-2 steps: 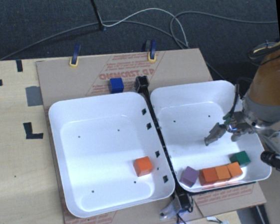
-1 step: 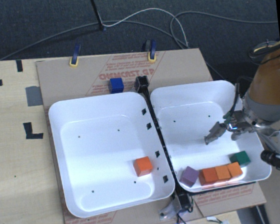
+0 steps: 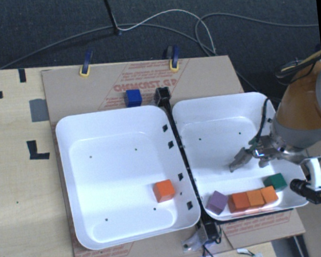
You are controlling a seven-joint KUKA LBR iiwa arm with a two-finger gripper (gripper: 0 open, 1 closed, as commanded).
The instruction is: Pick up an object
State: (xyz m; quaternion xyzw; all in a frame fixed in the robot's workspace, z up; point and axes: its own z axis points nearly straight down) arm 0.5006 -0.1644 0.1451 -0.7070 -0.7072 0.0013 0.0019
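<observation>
Side by side across the middle of the frame sit two shallow white bins on a sheet of brown cardboard, their inner walls touching along a dark seam. Inside the left bin (image 3: 75, 135) lies a single orange cube (image 3: 164, 190), toward its lower right corner and apart from the walls. Along the lower wall of the right bin (image 3: 215, 104) runs a row of blocks: a purple block (image 3: 217, 202) at the left, then a long orange block (image 3: 253, 200) just beside it, and a green block (image 3: 276, 181) at the right end, slightly above the row and close against the orange one. From the right edge of the frame the grey arm with its orange band reaches over the right bin, and the gripper (image 3: 250, 158) hangs above the bin's bare white floor, above the row of blocks; its two fingers stand apart, one angled toward the lower left, with nothing between them. Outside the bins, a small blue cube (image 3: 133, 97) rests on the cardboard just above the left bin's upper right corner.
</observation>
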